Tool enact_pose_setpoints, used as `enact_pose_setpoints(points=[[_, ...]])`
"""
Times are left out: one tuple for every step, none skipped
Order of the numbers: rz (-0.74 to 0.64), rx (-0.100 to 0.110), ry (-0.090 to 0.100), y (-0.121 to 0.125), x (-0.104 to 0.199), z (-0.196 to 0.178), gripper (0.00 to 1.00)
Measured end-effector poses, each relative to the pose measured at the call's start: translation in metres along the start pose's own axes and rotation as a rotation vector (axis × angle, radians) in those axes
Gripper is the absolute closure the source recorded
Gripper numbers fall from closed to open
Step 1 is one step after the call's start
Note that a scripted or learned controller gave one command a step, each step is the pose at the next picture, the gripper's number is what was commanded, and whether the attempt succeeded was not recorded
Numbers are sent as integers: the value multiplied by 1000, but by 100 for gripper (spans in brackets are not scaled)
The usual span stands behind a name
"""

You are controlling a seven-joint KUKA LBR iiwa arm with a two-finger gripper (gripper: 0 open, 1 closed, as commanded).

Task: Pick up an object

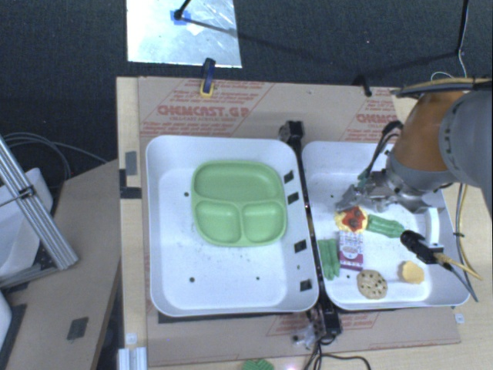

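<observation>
Left bin [169, 206]: one green plate [237, 203] with three compartments, sitting flat about mid-bin, nothing on it.

Right bin [331, 168]: all the small stuff, clustered in the near half.
- red toy [353, 220], red with yellow patches, roughly mid-bin and toward the left wall
- green piece [384, 226] just right of it, touching or nearly so
- packet [350, 249], white with a purple-red label, directly below the red toy
- green pod [330, 258], long, lying alongside the packet's left edge by the bin wall
- cookie [372, 284] with dark chips, at the near edge
- yellow lump [412, 272] right of the cookie, apart from it

Arm [439, 141] comes in from the right over the right bin's far corner, orange band showing, wrist angled down and left. Gripper [356, 200] is low in the right bin, tip right at the red toy's upper edge. Can't tell whether it touches the toy. Can't tell if the jaws are apart or together; the wrist body blocks that. The red toy looks to be lying on the bin floor.
</observation>
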State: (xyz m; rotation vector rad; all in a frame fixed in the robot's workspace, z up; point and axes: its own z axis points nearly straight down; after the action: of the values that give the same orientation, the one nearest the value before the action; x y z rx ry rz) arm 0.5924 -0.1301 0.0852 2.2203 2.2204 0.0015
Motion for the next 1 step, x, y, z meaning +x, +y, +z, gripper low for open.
enact_pose_setpoints(points=[[0, 0, 0, -21, 4, 0, 0]])
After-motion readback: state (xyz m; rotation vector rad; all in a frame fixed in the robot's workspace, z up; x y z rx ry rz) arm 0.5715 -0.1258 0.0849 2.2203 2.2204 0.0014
